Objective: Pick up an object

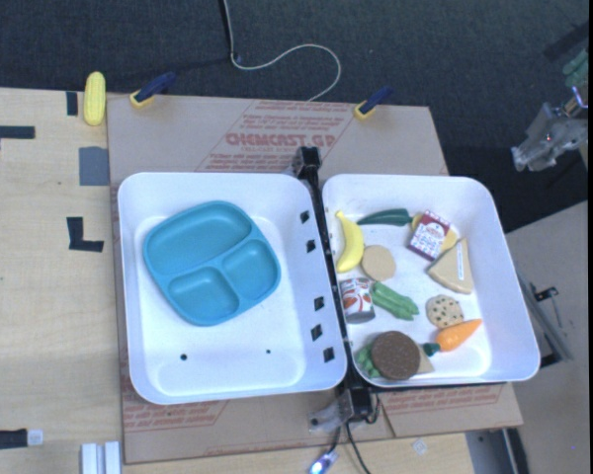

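Observation:
The right white bin (504, 255) holds several toy foods: a banana (348, 242), a green pepper (383, 217), a red and white box (429, 235), a cheese wedge (453, 267), a tan disc (379, 263), a small can (357, 299), a green pickle (394, 300), a cookie (443, 310), a carrot (459, 335) and a brown burger (394, 355). My gripper (549, 138) hangs at the far right, outside the bins and beyond the right bin's back corner, away from every object.
The left bin (138, 344) holds a blue divided plate (211, 262). A black divider (318, 265) runs between the bins. A yellow corn cob (95, 98) lies on the bench at back left. Two clamps (153, 88) (374, 100) pin the cardboard.

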{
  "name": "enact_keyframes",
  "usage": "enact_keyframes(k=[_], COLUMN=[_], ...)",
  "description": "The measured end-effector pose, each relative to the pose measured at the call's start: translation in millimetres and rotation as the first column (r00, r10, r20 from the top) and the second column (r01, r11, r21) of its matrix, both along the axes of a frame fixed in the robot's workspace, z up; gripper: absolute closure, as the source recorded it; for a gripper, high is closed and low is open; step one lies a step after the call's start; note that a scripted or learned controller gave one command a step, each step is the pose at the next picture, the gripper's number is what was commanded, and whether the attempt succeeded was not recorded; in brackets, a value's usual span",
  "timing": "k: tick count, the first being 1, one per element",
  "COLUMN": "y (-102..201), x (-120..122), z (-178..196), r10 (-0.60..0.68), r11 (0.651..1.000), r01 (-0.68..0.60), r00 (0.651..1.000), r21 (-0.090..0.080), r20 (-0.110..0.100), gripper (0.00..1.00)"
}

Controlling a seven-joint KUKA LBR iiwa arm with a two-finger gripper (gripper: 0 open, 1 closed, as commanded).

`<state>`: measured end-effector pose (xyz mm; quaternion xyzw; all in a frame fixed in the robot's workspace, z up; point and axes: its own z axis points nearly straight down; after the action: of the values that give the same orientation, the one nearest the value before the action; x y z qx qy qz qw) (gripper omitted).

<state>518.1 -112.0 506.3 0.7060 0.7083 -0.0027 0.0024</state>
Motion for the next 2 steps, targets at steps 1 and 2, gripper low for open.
enact_keyframes(k=[1, 2], y=[0.1, 0.2], x=[0.4, 0.8], z=[10.0, 20.1], r10=[0.0, 0.0], r11=[1.0, 1.0], r01=[0.0, 0.0], r00=[1.0, 1.0], r21=[-0.001, -0.002], r20=[0.0, 0.0], gripper=[1.0, 1.0])
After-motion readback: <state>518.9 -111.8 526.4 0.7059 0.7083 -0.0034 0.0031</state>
